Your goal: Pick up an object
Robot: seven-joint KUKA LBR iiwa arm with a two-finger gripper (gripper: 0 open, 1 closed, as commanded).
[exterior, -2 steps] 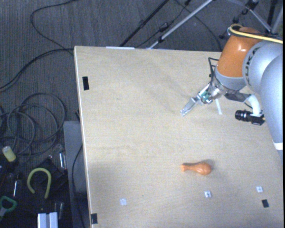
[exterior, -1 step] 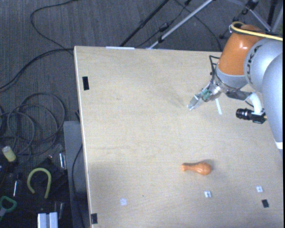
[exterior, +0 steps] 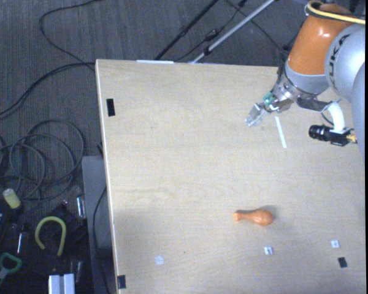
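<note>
A small orange object [exterior: 254, 217], shaped like a bulb with a thin neck pointing left, lies on its side on the pale wooden bench top [exterior: 172, 164], in the lower right part. My gripper [exterior: 256, 116] hangs over the upper right of the surface, well above and slightly right of the orange object, far from it. Nothing shows in the gripper. The grey arm with its orange band [exterior: 316, 45] reaches in from the right.
A thin white stick [exterior: 280, 131] lies just right of and below the gripper. Small black and white markers [exterior: 268, 250] dot the bench's lower right, and a black mark [exterior: 110, 107] sits near its left edge. Cables and tools lie on the floor to the left.
</note>
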